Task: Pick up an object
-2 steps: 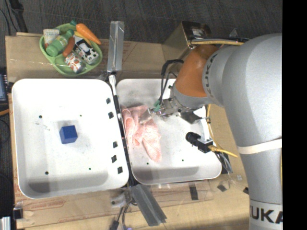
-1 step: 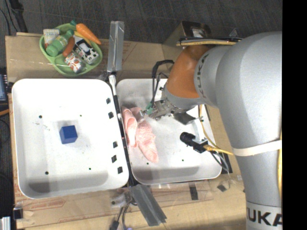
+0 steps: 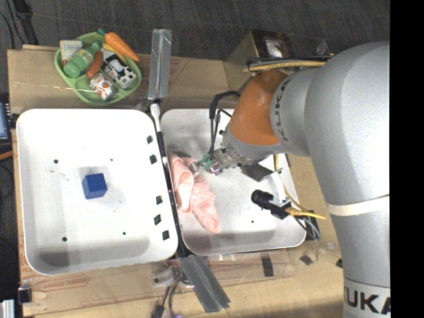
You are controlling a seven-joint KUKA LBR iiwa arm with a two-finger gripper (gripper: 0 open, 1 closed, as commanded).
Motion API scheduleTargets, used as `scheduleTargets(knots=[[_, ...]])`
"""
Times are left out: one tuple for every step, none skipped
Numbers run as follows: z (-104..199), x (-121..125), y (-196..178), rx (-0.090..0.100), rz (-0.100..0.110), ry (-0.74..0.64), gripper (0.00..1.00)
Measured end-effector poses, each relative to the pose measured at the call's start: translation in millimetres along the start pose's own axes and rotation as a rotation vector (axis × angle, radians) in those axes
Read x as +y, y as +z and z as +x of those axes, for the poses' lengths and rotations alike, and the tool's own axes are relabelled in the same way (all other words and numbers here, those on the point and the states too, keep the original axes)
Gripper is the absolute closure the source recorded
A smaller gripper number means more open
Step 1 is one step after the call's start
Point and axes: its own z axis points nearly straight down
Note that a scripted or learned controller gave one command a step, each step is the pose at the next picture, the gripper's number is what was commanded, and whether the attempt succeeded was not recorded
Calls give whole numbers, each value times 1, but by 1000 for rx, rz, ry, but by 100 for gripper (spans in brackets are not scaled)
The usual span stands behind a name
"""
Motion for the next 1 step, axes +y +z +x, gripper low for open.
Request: scheduleTargets(knots=[[9, -25, 0, -1, -2, -64, 0]])
